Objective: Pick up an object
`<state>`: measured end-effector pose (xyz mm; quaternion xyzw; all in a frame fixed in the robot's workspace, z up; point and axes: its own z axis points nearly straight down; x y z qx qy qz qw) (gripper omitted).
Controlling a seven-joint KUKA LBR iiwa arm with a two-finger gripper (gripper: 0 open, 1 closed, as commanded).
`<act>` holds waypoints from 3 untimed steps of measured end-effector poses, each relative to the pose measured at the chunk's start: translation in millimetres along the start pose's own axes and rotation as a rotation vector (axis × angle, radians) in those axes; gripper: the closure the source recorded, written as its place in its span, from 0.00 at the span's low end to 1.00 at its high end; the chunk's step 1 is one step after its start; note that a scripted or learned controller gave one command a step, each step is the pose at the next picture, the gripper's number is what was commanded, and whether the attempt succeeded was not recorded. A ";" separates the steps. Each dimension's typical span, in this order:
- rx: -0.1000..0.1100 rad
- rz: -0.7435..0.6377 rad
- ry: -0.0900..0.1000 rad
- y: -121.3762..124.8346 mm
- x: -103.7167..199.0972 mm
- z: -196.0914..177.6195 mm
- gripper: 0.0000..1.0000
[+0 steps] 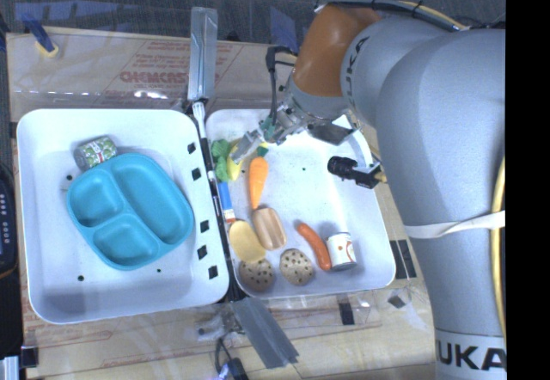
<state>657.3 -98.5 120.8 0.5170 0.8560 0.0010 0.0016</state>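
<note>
White plastic forms the left bin (39,223), which sits on the bench (112,69) and holds a blue divided tray (129,211) lying flat near its middle. A small green-labelled can (94,150) lies on its side just behind the tray's far left corner, touching or nearly touching its rim.

Across the divider, the right bin (365,198) carries a crowd of toy food along its left and near sides. At the far left corner is a green leafy piece (222,149) with a yellow piece (229,168) just below it, and a blue stick (225,196) lies along the wall. An orange carrot (257,181) lies lengthwise beside them, pointing toward the near edge. Below it come a pale yellow disc (245,241) and a hot-dog bun (268,228), side by side and touching. Two speckled cookies (255,273) sit at the near wall. To their right a sausage (313,245) lies at a slant, with a small white cup (341,251) just beside it.

The gripper (258,139) hangs low over the far left part of the right bin, just above the carrot's top end and beside the green leafy piece. How wide it stands cannot be told, and nothing is seen held in it. The grey arm (438,137) fills the right.
</note>
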 end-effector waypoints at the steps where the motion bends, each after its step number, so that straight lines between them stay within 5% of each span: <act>1: 0.006 -0.093 0.004 -54.7 11.1 29.7 0.00; 2: 0.004 -0.097 0.003 -53.1 11.1 18.3 1.00; 3: 0.000 0.216 -0.001 -5.7 -12.7 -74.3 1.00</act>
